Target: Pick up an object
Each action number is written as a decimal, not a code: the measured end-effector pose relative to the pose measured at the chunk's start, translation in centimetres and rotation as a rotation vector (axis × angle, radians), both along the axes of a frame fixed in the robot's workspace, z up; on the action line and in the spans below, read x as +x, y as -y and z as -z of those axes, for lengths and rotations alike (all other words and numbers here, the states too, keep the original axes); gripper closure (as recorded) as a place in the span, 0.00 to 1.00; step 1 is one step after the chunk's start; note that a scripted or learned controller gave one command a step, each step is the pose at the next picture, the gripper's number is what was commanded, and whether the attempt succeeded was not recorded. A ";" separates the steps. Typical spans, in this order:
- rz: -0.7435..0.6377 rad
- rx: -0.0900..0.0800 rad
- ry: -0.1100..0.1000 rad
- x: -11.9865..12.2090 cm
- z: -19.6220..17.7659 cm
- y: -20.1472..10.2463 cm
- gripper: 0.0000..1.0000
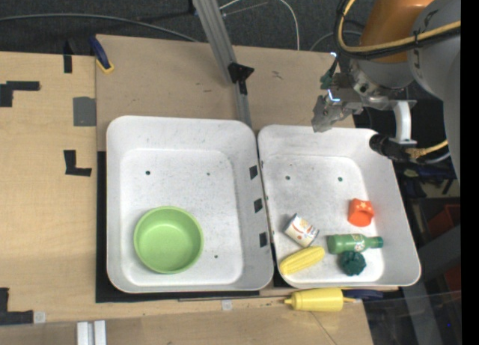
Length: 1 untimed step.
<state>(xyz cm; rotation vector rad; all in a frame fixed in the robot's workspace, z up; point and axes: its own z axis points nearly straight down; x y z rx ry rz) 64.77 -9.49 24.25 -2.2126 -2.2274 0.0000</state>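
Camera view: arm comes in from the right, orange band up top, wrist bent down toward the far edge of the right bin (389,186). Gripper (326,120) hangs over that far rim, left of the bin's far-right corner. Can't tell how it's set from this angle; nothing visible in it.

Objects cluster in the near part of the right bin: orange piece (361,212) toward the right wall, white can (301,229) tilted, green bottle (355,243) lying on its side, yellow corn (301,260) and a dark green lump (352,263) nearest the rim. Yellow bottle (316,300) lies on the bench just outside the near rim.

Left bin (179,141): green bowl (168,239), near-left, upright.
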 end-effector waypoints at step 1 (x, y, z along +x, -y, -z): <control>0.000 0.000 -0.001 -0.1 1.4 -5.4 1.00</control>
